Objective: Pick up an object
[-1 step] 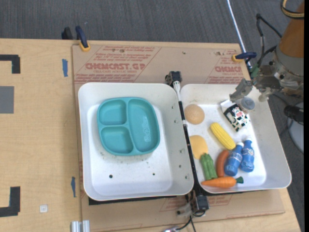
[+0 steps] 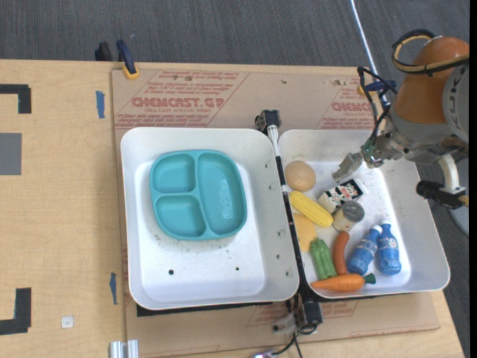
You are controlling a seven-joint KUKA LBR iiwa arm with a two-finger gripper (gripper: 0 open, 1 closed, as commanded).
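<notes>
Gripper (image 2: 358,162) hangs above the right bin's (image 2: 425,222) open back corner; finger spread cannot be judged, nothing visibly held. Toy food, including a corn cob (image 2: 311,208), crowds the bin's left and front edges.

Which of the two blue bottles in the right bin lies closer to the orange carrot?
The left blue bottle: its lower end nearly reaches the carrot, while the right blue bottle lies farther toward the bin's right wall.

Single fixed camera above the bench (image 2: 59,200), angled down, both bins (image 2: 141,222) framed
</notes>
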